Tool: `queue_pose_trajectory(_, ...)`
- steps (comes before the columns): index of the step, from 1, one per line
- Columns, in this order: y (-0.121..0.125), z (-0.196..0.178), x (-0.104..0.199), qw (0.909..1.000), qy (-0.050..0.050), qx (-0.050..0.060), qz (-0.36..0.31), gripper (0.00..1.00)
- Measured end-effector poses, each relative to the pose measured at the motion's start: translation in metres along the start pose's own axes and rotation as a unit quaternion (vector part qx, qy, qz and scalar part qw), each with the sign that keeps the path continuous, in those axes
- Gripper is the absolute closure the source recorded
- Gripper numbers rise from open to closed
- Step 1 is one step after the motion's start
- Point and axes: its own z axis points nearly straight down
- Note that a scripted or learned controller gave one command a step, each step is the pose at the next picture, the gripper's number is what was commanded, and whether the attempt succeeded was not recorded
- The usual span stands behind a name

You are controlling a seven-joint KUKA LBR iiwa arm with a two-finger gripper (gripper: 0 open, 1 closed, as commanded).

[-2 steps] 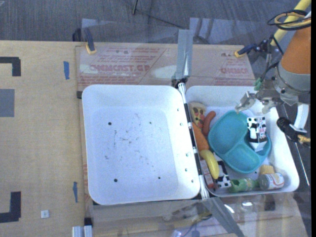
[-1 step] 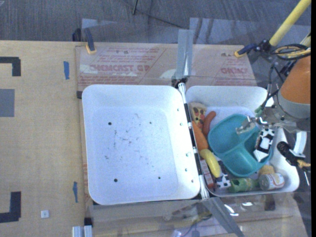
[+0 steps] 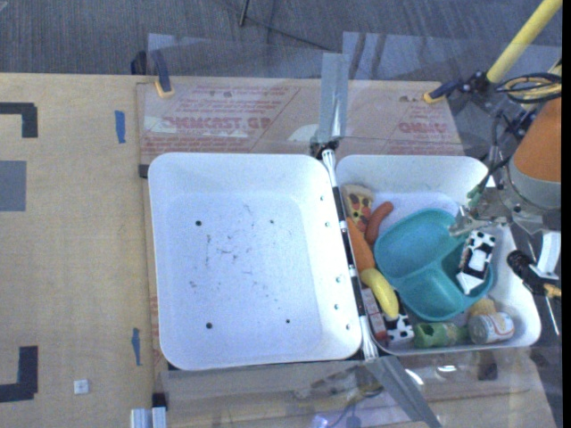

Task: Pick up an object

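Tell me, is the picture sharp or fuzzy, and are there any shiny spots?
In the camera view, things look a bit soft: the small toys beside the teal bowl blur together. The left bin is bright and evenly lit, with faint shadow along its far wall. The can shows a small glint. The arm at the right edge is fuzzy.

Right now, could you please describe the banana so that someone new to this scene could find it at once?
Look in the right-hand bin, the crowded one. Along its left wall, just below the orange carrot and beside the teal bowl, lies the banana. It is the only plain yellow, curved piece there.
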Motion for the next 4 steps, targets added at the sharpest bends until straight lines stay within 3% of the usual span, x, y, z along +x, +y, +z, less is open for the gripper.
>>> queue_pose_trajectory(1, 0.023, -0.096, 0.050, 0.9987, -0.002, 0.002, 0.051, 1.00)
queue_pose_trajectory(2, 0.021, -0.094, 0.051, 0.9987, 0.000, 0.005, 0.051, 0.00)
queue_pose_trajectory(3, 0.004, 0.014, 0.063, 0.9952, 0.000, 0.002, -0.098, 0.00)
queue_pose_trajectory(4, 0.007, -0.002, 0.060, 0.9954, -0.004, -0.004, -0.096, 1.00)
